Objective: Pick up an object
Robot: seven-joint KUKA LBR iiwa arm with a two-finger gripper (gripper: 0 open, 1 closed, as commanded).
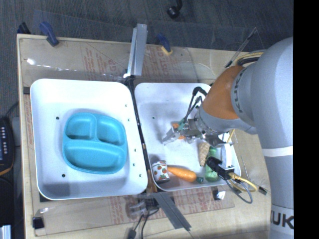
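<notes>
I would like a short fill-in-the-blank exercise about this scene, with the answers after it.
1. The blue divided plate lies in the ____ bin.
2. The carrot lies near the front edge of the ____ bin.
3. The colour of the carrot is ____.
4. The claw is over the ____ bin.

Answers: left; right; orange; right
</notes>
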